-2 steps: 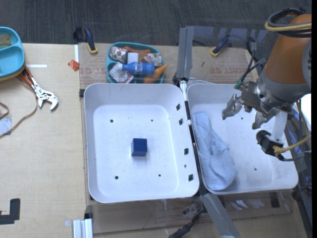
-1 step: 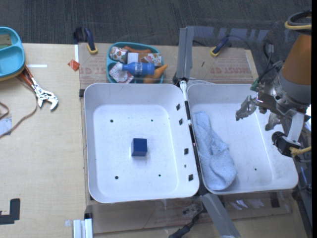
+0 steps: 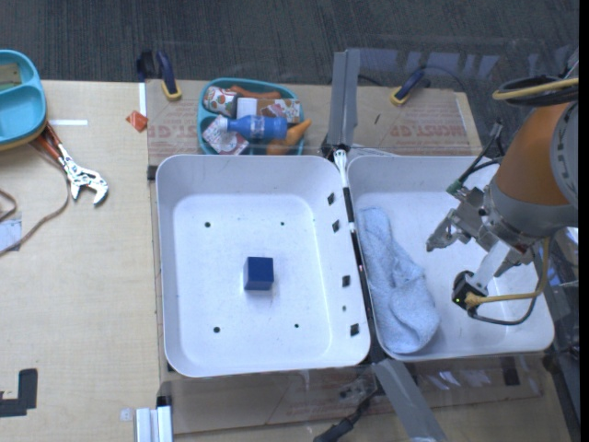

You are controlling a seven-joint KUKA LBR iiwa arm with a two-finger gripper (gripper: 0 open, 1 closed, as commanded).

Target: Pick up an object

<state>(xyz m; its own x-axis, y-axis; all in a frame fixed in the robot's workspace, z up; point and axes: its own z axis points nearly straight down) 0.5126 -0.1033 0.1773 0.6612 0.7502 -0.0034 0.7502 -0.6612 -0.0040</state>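
I judge that the step in hand is the approach. The gripper (image 3: 444, 236) hangs over the right bin (image 3: 419, 166), and I see nothing held in it. From this slanted view I cannot tell whether it is released or clenched.

The nearest thing to pick is the pale cloth (image 3: 398, 288). To do this well, I would bring the gripper over the thick, bunched part of the cloth, not over its flat edge, and come down straight until it is nearly at the floor of the bin. A limp cloth gives little to pinch, so a shallow closing will probably catch nothing. I would lift slowly, because the free end will hang and may drag on the bin wall.

The cloth lies just beside the gripper, on the side away from the arm. It stretches along that side of the bin, with its bulky end a little lower in the view than the gripper.

The blue cube (image 3: 259, 273) is the other choice. It stands alone in the left bin (image 3: 230, 212), well apart from the gripper and beyond the cloth.
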